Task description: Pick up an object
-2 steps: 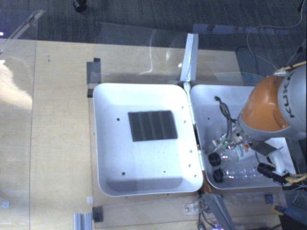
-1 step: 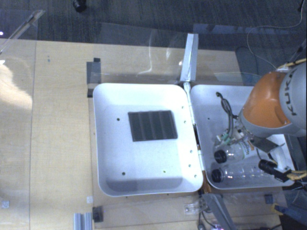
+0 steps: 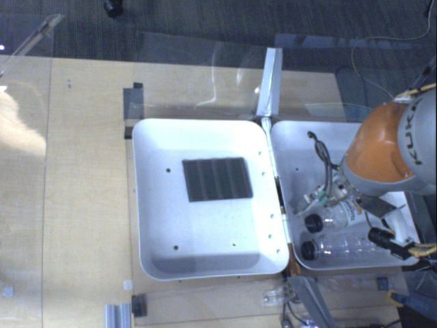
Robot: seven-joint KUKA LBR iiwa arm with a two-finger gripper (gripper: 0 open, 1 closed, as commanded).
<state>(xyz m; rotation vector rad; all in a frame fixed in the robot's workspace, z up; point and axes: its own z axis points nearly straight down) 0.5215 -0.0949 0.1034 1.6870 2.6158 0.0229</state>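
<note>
Arm point(image 3: 382, 145) hanging over right bin point(image 3: 293, 139), crowding clear bottles point(image 3: 338, 244) near its front rim; fingers' state indiscernible; left bin point(image 3: 153, 203) lying open.

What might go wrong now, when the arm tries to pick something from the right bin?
1. The clear bottles lie close together near the right bin's front wall, so the fingers may slip on one or nudge another.
2. The arm covers its gripper, so a missed grasp could go unnoticed.

The left bin point(image 3: 157, 203) lies open save for a flat dark grate point(image 3: 217, 179). In the right bin point(image 3: 295, 149), two clear bottles point(image 3: 334, 246) and the arm point(image 3: 382, 149) crowd the near half.
</note>
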